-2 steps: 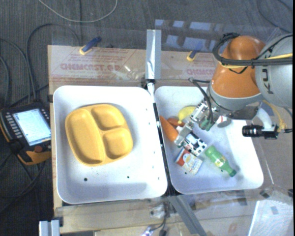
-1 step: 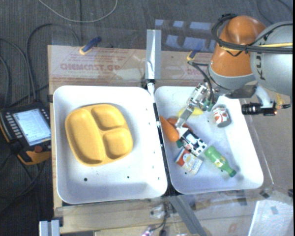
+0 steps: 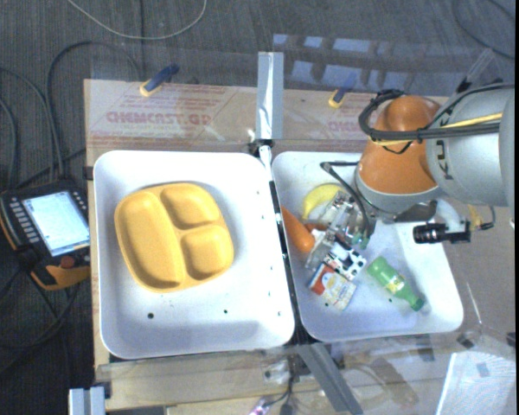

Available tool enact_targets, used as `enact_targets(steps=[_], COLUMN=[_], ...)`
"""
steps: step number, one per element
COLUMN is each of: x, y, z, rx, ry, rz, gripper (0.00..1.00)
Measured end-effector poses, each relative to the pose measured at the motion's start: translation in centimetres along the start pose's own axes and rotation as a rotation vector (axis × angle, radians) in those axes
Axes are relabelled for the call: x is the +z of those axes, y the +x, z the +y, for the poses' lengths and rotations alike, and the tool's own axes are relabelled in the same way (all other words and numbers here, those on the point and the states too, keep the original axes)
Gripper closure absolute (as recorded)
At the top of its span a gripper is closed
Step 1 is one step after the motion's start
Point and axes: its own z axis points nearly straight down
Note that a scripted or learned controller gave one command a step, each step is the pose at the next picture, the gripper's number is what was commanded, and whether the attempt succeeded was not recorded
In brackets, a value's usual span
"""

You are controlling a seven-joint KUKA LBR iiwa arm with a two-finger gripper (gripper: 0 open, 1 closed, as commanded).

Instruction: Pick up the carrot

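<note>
The fingers of the metal two-finger gripper (image 3: 329, 242) are hanging just right of the tapered orange carrot (image 3: 296, 229); I cannot tell how they are set. The carrot is lying by the left wall of the right shallow white bin (image 3: 441, 314), near a round yellow lemon (image 3: 320, 200).

The arm (image 3: 471, 158) is smooth grey metal with a broad orange band (image 3: 398, 150) above the gripper (image 3: 339, 236). Black cables loop over the band. The gripper is a cluster of silvery and dark parts.

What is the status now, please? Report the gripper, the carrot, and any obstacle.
Gripper low in right bin, beside carrot. Carrot against bin's left wall. Yellow fruit and small carton close by.
</note>
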Motion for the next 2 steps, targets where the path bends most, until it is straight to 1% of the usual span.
enact_targets(steps=[1, 2], x=[-0.7, -8.8], y=[-0.1, -2.4], z=[0.1, 6.4], rx=[0.002, -0.501], ry=[-0.004, 0.000], rz=[0.002, 0.005], gripper=[1.00, 1.00])
